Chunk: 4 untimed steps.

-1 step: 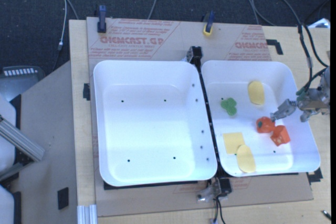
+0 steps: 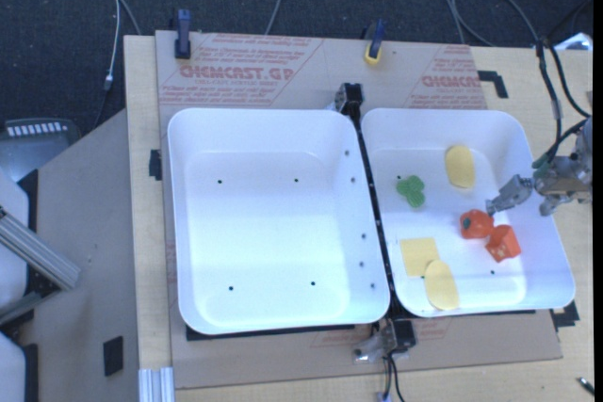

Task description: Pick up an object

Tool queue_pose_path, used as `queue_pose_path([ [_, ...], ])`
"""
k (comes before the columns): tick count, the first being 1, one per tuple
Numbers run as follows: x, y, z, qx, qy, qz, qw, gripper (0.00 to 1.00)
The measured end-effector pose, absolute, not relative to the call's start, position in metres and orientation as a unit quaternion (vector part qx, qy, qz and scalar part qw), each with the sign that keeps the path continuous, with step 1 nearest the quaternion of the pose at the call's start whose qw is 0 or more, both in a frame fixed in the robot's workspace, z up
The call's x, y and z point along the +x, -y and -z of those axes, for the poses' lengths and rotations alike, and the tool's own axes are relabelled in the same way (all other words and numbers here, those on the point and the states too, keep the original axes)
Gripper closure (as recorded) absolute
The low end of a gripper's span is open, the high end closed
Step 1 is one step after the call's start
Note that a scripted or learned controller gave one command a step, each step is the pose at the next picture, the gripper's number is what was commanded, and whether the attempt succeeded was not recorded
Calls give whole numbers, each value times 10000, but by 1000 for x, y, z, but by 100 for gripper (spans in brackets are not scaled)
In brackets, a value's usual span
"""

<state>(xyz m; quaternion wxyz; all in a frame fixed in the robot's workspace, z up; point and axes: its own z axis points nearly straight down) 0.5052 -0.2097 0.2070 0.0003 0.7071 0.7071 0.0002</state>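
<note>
The right white bin (image 2: 528,141) holds several small objects: a yellow oval (image 2: 460,167) at the back, a green piece (image 2: 411,191), a red round piece (image 2: 476,224), an orange block (image 2: 503,243), a flat yellow square (image 2: 419,255) and a second yellow oval (image 2: 440,285) at the front. My gripper (image 2: 519,201) reaches in over the bin's right rim. It is open, with one finger (image 2: 507,194) ending just above and to the right of the red piece. Between the fingers I see only bare bin floor.
The left white bin (image 2: 184,202) lies beside the right one, and their rims meet at a black clamp (image 2: 350,97). Blue (image 2: 182,25) and yellow (image 2: 375,44) clips hold the cardboard sheet at the back. Cables run along the bench's right side.
</note>
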Motion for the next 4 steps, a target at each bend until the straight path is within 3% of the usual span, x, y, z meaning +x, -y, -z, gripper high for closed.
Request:
queue_pose_path([
  [2, 498, 207, -105, 7072, -7070, 7, -13, 0],
  [3, 498, 207, -84, 7070, -7072, 3, -6, 0],
  [4, 499, 207, -96, 7072, -7070, -3, 9, 100],
])
